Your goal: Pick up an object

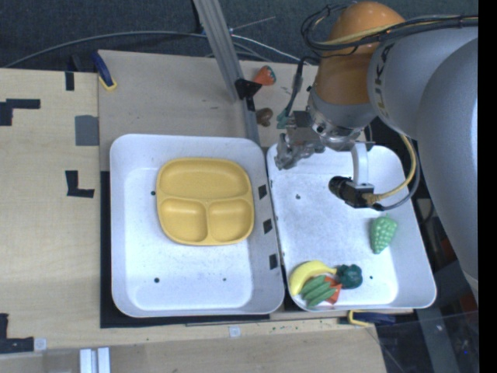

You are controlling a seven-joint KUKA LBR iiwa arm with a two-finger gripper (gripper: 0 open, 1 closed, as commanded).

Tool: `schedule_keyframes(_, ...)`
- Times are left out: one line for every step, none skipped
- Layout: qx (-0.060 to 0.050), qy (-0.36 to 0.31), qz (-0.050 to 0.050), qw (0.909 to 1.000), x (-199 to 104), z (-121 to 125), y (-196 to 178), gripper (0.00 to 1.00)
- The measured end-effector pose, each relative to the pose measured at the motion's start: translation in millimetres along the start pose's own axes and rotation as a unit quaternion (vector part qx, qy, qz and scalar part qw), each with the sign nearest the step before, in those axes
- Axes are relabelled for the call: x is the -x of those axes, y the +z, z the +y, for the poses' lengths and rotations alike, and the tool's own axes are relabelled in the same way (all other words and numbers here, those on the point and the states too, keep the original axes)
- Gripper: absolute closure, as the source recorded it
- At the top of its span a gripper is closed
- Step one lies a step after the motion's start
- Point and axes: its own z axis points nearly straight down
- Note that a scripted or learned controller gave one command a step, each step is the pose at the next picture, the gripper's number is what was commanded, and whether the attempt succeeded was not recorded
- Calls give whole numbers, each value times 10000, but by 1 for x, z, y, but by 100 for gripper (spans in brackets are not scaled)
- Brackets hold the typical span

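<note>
Yellow tray point(206, 200) in left bin point(124, 208); green toy point(382, 234) & veg pile point(322, 280) in right bin point(411, 286). End effector point(291, 152) low at right bin's top-left corner, arm over it. Can't tell grip state.

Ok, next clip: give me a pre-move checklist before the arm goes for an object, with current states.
1. Targets present in right bin: ok, green grape bunch and a toy food pile at the near edge.
2. Claw over right bin: ok, at its far left corner.
3. Claw carrying nothing: cannot tell.
4. Grape bunch standing apart from the pile: ok.
5. Yellow divided plate in left bin, away from the claw: ok.
</note>
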Motion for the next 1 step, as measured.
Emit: schedule_keyframes(1,-2,0,10000,-50,-12,9,100)
